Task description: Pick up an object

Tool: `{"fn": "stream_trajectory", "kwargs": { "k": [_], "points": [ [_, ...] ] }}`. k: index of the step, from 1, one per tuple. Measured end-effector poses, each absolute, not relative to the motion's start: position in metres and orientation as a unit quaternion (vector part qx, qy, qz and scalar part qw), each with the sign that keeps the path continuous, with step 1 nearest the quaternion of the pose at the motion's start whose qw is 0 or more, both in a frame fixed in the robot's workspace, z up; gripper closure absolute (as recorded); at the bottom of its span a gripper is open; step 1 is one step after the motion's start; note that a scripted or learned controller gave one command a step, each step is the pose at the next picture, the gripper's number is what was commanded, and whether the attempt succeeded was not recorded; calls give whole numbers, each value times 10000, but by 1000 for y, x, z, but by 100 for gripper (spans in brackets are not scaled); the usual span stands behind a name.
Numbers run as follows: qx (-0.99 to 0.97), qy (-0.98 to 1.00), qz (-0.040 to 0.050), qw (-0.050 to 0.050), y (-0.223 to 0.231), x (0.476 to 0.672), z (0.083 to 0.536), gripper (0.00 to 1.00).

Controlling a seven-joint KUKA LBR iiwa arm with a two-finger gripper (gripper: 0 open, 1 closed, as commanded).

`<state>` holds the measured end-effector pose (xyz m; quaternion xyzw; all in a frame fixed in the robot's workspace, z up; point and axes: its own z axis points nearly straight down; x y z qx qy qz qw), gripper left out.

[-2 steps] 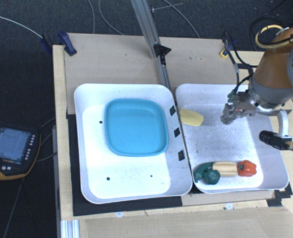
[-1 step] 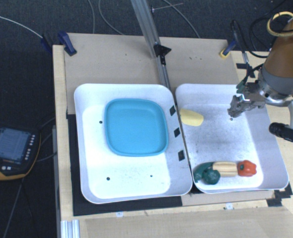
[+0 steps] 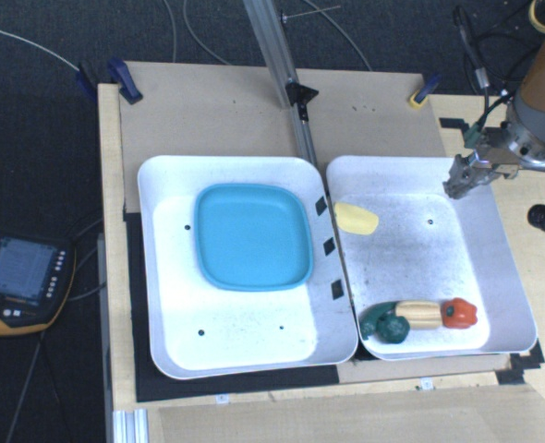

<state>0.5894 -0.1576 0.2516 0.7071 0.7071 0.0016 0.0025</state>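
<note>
Gripper hangs over the upper right corner of the right bin, at the bin's far rim. Metal-grey, small in frame. Cannot tell whether the jaws are apart or together; nothing is seen between them. Arm enters from the right, with grey wrist housing and cabling above the tool.

Right bin: shallow, white, glossy plastic with rounded corners, floor scuffed and speckled grey. Contents:
- pale yellow piece, soft rounded lump, matte, near the upper left corner, well apart from the gripper.
- dark green rounded piece, bumpy surface, at the front edge.
- tan cylinder, smooth, lying on its side, touching the green piece on one end.
- red rounded piece, glossy, at the cylinder's other end.
The three form a row along the near wall.

Left bin: same white plastic, holds a turquoise plate, square with rounded corners and a raised rim, smooth.

Bench: bare tan board. A blue clamp sits at its far left corner.
</note>
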Motion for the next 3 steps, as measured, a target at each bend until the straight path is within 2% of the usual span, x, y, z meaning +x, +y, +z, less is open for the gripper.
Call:
{"fn": "stream_trajectory", "kwargs": {
  "k": [1,2,3],
  "points": [
    [7070,7072,7,9,-158,590,269,100],
    [7055,7087,5,-5,-98,577,260,100],
    [7059,7083,3,-3,-55,555,254,100]
  ]
}}
